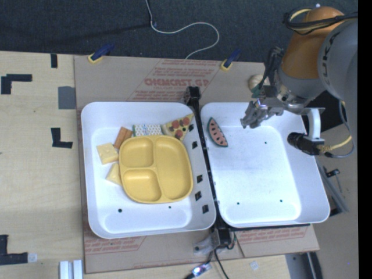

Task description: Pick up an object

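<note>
White bins (93, 156) number two; one watermelon slice (217, 132); fingers' (251, 119) spread unclear.

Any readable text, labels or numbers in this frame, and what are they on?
Red print on the cardboard sheet behind the bins: upside down and too blurred to read.
Fainter red print on the cardboard's front edge: unreadable.
No legible text on the bins, the yellow plate or the arm.
</note>
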Robot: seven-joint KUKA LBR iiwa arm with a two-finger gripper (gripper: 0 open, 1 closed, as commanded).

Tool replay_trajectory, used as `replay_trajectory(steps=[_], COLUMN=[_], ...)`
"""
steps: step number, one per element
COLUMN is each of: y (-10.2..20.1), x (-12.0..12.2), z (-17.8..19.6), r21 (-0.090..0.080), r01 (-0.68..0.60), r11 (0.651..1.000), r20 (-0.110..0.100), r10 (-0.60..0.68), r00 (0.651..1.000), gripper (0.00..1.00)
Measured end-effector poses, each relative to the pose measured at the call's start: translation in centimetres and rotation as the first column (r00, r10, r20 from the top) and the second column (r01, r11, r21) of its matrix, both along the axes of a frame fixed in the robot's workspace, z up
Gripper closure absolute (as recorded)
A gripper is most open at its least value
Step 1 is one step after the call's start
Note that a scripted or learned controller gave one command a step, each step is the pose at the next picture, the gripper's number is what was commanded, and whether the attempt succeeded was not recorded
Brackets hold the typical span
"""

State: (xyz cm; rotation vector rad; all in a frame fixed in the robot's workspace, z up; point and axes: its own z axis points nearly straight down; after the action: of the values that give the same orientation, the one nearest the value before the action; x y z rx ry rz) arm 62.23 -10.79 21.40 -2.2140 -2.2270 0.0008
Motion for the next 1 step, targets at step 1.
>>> replay_trajectory(steps=[1], y=[4.93], x=[1.50], z=[-0.47], r21=[0.000], r01=[0.000], r11=[1.000], r20=[0.000], r10=[0.000], r00=[1.000], gripper=[1.00])
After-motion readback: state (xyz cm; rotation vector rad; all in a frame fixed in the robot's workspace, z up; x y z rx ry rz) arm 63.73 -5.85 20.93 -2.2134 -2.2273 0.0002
